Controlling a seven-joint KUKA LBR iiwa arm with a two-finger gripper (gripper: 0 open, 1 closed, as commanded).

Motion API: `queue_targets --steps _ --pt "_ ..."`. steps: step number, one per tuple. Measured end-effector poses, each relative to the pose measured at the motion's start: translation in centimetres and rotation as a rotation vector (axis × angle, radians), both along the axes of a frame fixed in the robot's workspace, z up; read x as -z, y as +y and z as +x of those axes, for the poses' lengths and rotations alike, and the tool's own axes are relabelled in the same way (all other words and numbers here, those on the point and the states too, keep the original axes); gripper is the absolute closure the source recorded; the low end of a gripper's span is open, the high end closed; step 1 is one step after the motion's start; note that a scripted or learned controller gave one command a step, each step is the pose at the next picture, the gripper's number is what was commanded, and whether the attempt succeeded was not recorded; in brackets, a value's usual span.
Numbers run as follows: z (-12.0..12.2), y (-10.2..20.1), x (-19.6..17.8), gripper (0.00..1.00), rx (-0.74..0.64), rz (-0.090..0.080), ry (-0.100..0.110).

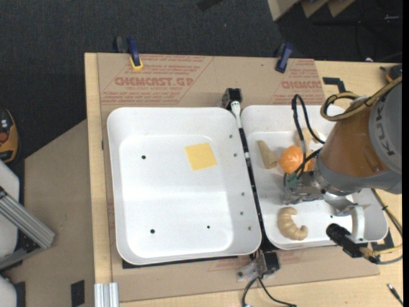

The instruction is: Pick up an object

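Bright even overhead light, white bins point(121, 171) slightly glaring, soft shadows, mild blur

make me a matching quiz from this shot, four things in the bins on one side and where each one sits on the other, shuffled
Things:
1. yellow square
2. orange ball
3. croissant
4. tan wedge

Places:
A. right bin, near its front edge
B. left bin, toward the back
C. right bin, just left of the orange ball
D. right bin, beside the arm's hand

Pairs: 1-B, 2-D, 3-A, 4-C
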State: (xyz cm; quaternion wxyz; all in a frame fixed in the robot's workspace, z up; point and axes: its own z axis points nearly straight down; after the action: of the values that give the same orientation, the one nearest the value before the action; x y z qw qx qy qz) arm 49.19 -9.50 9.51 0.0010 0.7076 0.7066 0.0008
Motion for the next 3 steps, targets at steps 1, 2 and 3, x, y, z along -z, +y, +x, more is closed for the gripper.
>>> queue_targets --steps 1,2,3 --pt "6.7 -1.1 1.1 1.00 -0.004 -0.002 -0.003" --pt "6.4 -1.1 1.0 0.00 -0.002 0.000 0.002" --pt "11.4 -0.8 1.0 0.00 -0.005 0.000 0.001"
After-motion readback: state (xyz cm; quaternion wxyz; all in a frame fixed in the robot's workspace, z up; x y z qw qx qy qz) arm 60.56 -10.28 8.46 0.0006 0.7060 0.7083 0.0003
